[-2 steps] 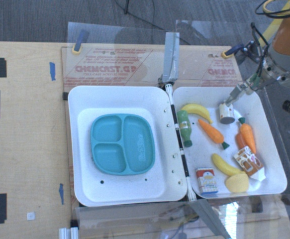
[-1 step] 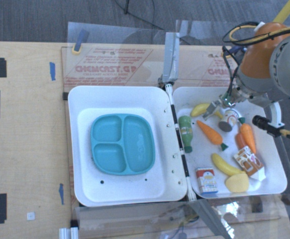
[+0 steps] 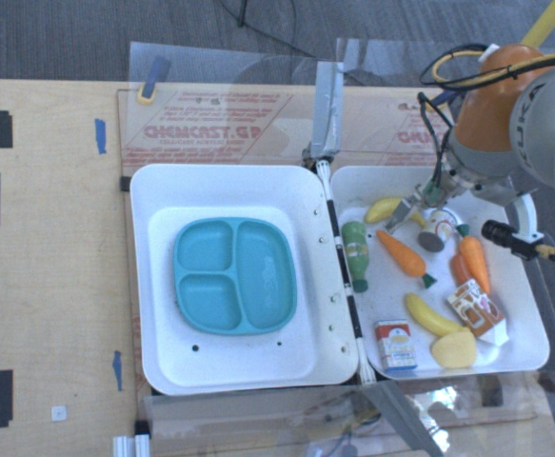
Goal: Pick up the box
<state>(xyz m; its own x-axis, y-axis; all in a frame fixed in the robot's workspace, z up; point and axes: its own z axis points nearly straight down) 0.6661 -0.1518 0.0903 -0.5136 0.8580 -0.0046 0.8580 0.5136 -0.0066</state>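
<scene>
From the overhead camera, you had two white bins side by side on the wooden tabletop. The left bin carried a turquoise divided plate lying flat near its middle. The right bin carried the loose items. The box, small with a red top and a pale blue lower part, lay flat near that bin's front edge, just beside a round yellow piece on its right and just in front of a banana. A green bottle lay along the bin's left wall, and an orange carrot lay slanted just right of it. A second carrot lay nearer the right side, with an orange-and-white packet just in front of it. A small yellow fruit sat near the back left of that bin.

Your arm came in from the right over the bin's back corner, and the gripper sat low near the yellow fruit, well apart from the box. You could not tell whether the fingers were spread or closed; they looked too small and cluttered to read. Nothing showed between them.
</scene>
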